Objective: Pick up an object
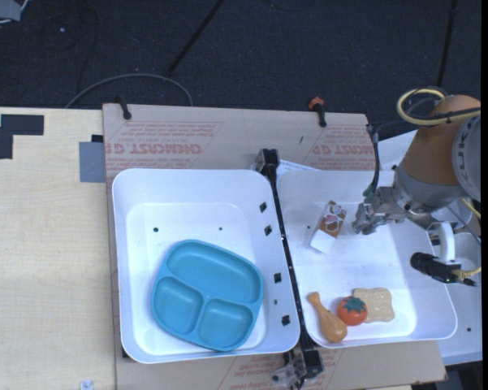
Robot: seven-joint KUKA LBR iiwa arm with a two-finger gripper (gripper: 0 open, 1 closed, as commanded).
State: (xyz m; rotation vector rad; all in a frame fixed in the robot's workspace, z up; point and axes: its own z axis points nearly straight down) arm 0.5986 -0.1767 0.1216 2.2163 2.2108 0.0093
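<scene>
Your likeliest target in the right bin (438, 319) is a small carton-like item (330, 222), white with a brown and red printed top, lying tilted near the bin's middle, toward the divider side. Along the near wall you have three toy foods grouped together: a tan drumstick (328, 317), a red tomato (351, 310) with a green stem touching it, and a pale slice of toast (375, 304) just behind the tomato.

The gripper (371, 218) sits low over the right bin's far right area, just beside the carton but apart from it. You cannot tell from this angle whether it is released or clenched; the metal parts blur together. Nothing shows in its grasp.

The left bin (138, 189) bears a blue compartment plate (206, 293), lying flat.
</scene>
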